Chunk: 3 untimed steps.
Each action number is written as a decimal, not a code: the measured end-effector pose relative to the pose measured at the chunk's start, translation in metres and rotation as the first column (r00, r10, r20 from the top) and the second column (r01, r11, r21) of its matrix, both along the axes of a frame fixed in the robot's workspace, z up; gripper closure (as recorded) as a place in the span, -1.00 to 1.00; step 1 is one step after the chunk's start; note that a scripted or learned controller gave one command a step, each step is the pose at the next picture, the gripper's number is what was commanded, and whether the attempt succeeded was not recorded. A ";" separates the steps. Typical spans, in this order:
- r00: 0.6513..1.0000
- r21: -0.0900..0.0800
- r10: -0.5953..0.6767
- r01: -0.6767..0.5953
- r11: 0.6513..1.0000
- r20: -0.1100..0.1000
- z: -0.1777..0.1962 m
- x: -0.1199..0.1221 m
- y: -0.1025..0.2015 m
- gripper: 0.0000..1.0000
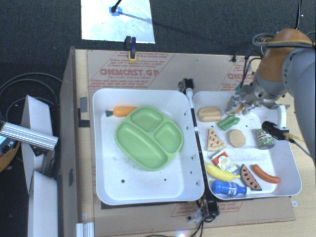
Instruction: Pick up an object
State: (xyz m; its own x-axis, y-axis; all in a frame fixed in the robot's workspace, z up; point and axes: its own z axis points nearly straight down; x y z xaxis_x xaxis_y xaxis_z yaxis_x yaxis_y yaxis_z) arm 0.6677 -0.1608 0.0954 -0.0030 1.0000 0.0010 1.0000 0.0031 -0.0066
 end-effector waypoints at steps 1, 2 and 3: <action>1.000 0.001 0.008 -0.008 1.000 0.015 0.095 -0.011 0.079 1.00; 1.000 -0.001 0.001 -0.001 1.000 0.010 0.090 -0.013 0.074 -1.00; 1.000 -0.001 -0.004 0.004 1.000 0.003 0.053 -0.050 0.060 -1.00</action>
